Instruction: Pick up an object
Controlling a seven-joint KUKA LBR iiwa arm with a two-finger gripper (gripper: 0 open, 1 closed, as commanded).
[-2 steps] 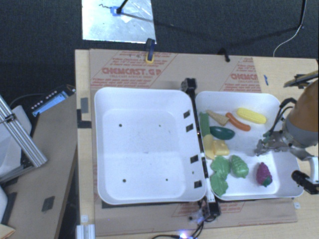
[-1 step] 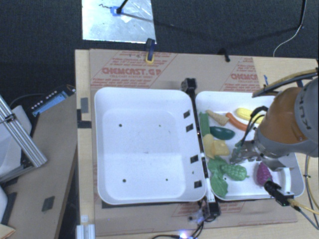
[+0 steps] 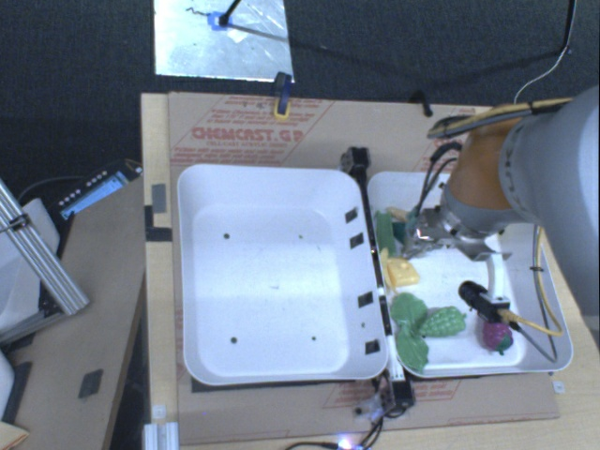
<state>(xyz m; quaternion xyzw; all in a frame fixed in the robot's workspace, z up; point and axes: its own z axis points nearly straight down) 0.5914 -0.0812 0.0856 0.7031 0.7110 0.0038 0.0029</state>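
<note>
grey arm with orange band (image 3: 478, 172) reaches in from the right. gripper (image 3: 415, 235) is low over the back left part of the right shallow white bin (image 3: 548, 293) — clenched or released, cannot tell, the wrist covers it. whether it grasps anything can't be told either.

pickable objects all lie in that bin. dark green soft-looking piece (image 3: 384, 232) sits against the bin's left wall, just beside the gripper, contact unclear. flat yellow wedge-shaped piece (image 3: 401, 272) lies just in front of the gripper, near the same wall. small pale yellow bit (image 3: 401, 216) sits behind the green piece, partly hidden.

toward the front: green leaf-shaped piece (image 3: 407, 307), bumpy green lump (image 3: 443, 322) touching it, second green leaf-shaped piece (image 3: 412, 350) in the front left corner. small magenta-purple object (image 3: 495, 336) is near the front right, apart from the greens.

left shallow white bin (image 3: 202, 251) sits just beside the right one, black clips (image 3: 361, 242) along the shared edge. both rest on a brown cardboard sheet with red lettering (image 3: 248, 131) — yellow-and-blue clamp (image 3: 281, 97) at its back edge.
</note>
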